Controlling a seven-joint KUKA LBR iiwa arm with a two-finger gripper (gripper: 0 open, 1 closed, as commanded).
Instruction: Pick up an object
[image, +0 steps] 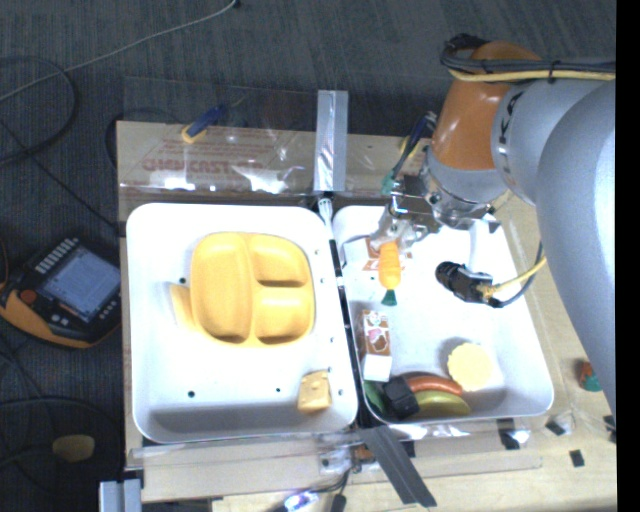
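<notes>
Two white bins sat side by side on the bench. We saw the gripper (392, 240) low over the right bin (520, 345), its fingers closed on the top of a carrot (389, 268), which hung point down, so it looked lifted. We left the yellow tray (250, 285) and small block (314, 391) in the left bin (150, 300).

Faint red lettering on the clear plastic sheet (225, 160) behind the bins is too blurred to read.
</notes>
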